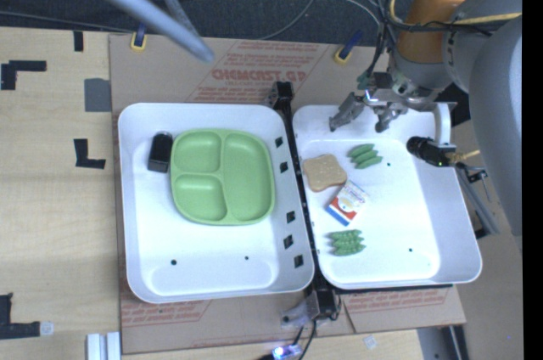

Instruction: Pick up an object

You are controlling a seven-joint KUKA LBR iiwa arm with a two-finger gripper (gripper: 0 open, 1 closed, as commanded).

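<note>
Camera view shows you the gripper (363, 114), fingers apart and holding nothing, over the right bin's (441, 205) upper edge; the nearest pea pod (364, 155) lies just below it, long axis slanting.
</note>
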